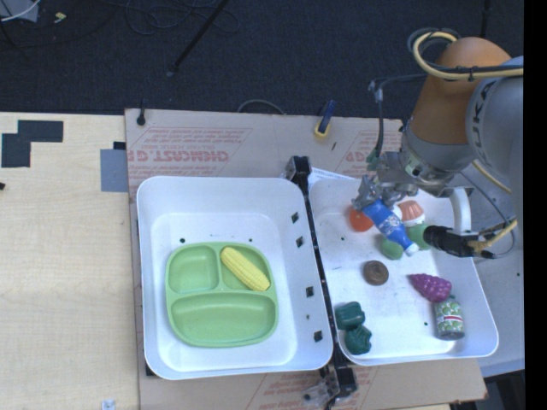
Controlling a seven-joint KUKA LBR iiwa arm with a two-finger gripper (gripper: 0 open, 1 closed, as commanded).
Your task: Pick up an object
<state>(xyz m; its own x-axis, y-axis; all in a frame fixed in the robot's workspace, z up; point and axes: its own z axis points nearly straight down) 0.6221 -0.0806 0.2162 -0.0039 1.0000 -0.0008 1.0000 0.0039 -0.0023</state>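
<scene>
Grey metal and an orange band marked the arm [466,101], which reached in from the right over the right bin [479,336]. Its gripper [382,193] hung low above the far part of that bin, right over a blue bottle [391,225] with a white label; whether the fingers were open or shut, or had hold of the bottle, could not be told from this slant. The bottle lay tilted, its end touching a green round piece [393,248], with an orange-red round piece [360,220] just beside it. Elsewhere in that bin lay one small brown disc [375,272], one knobbly purple bunch of grapes [432,286], one small can [449,319] with a green label, and two dark green lumpy pieces [351,327] near the front wall. The two bins were shallow smooth white plastic, side by side on the bench [60,272]. The left bin [158,220] carried one light green divided plate [214,319], and one yellow corn cob [245,268] lay across its upper right compartment.
</scene>
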